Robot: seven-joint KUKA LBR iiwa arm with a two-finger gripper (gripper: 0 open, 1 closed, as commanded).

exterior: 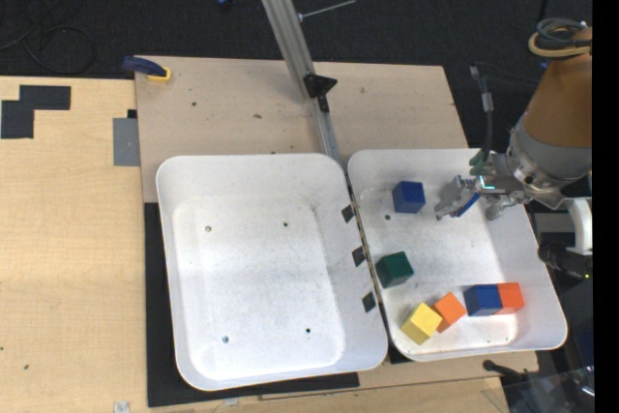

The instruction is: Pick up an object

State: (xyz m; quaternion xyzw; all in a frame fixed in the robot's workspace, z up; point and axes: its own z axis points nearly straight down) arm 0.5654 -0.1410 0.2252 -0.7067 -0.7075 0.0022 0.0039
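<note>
Right now the arm (556, 116) comes in from the right edge, its orange band up high and the grey wrist below it, angled down and leftward over the right bin (542, 329). Its gripper (462, 201) sits low over the upper-right part of that bin, pointing left; whether it is spread or pressed together cannot be told at this angle, and no block is seen between its tips. A blue cube (409, 196) lies just left of the gripper, near it but apart, in the bin's upper-left area. A dark green cube (394, 268) sits lower down near the bin's left wall. Along the bottom of the same bin: a yellow cube (421, 321) with an orange cube (450, 309) touching it on the right, then a second blue block (484, 300) with another orange block (511, 296) pressed against its right side. Beside it to the left is the left bin (184, 184). Both bins rest on a wooden bench (242, 106), and a slanted aluminium rail (285, 19) rises from behind the bins.
</note>
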